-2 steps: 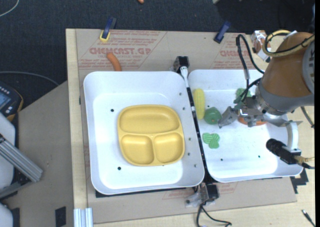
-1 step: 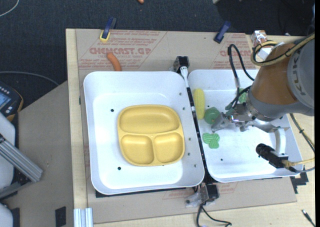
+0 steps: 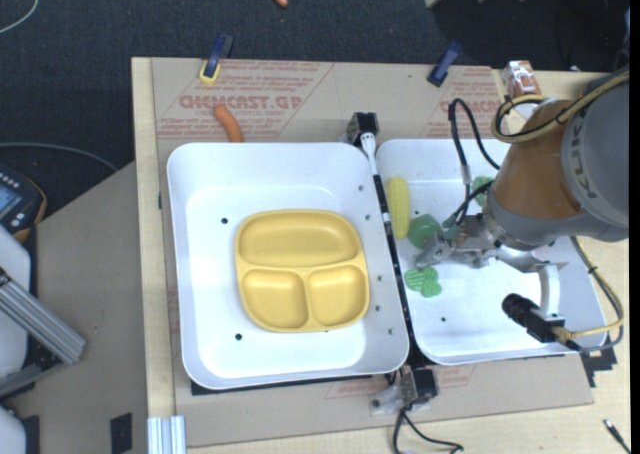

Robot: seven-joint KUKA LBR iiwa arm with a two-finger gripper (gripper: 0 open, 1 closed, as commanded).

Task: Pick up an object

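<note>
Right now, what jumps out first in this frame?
The yellow divided tray sits in the middle of the left bin. The grey-and-orange arm looms over the right bin, its claw down by the green toys and a yellow corn cob.

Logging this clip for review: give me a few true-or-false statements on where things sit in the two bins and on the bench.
1. A yellow divided tray lies in the left bin. True.
2. The corn cob lies in the left bin. False: it lies in the right bin, near the dividing edge.
3. The gripper is over the right bin, beside green toy pieces. True.
4. The orange carrot-like piece lies on the yellow tray. False: it lies on the bench board behind the left bin.
</note>
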